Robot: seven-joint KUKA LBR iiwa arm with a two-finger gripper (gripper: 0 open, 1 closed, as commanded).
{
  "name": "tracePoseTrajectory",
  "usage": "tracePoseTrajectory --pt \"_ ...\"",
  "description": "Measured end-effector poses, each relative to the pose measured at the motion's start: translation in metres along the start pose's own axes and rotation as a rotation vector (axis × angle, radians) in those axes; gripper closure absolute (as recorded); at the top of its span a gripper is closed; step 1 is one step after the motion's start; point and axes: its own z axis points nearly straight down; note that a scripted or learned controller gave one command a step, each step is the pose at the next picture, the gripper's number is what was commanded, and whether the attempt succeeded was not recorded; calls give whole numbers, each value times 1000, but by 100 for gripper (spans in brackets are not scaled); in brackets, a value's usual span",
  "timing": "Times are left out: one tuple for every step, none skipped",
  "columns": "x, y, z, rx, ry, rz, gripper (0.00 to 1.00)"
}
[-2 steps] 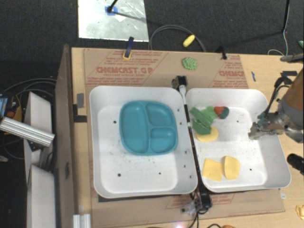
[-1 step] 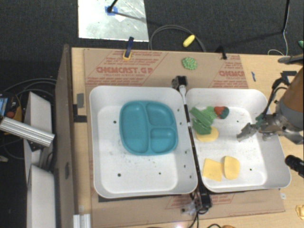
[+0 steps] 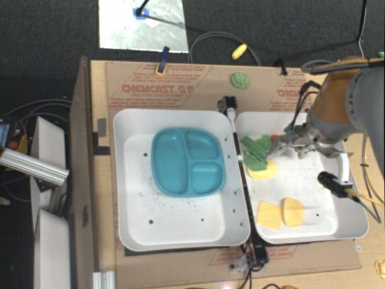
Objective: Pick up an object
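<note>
Right bin point(image 3: 355, 221): green object point(image 3: 257, 149) at its far-left corner, overlapping a yellow piece point(image 3: 264, 172). End effector point(image 3: 287, 144) low over the bin's far edge, just right of the green object, possibly touching it; finger state cannot be told. Two yellow blocks point(image 3: 281, 214) near front edge. Left bin point(image 3: 132, 221): teal divided tray point(image 3: 187, 162).

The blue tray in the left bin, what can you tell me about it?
The blue tray is a teal, plastic-looking dish with rounded corners, divided into three compartments: one long section on its left and two smaller ones on its right. It lies flat, right side up and slightly turned, near the middle of the left bin, resting on the bin's white floor. Its compartments hold nothing, and nothing else touches it.
</note>
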Motion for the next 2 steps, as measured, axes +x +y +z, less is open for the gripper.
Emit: tracePoseTrajectory --pt "10 67 9 -6 0 2 0" --pt "11 54 23 1 0 8 0"
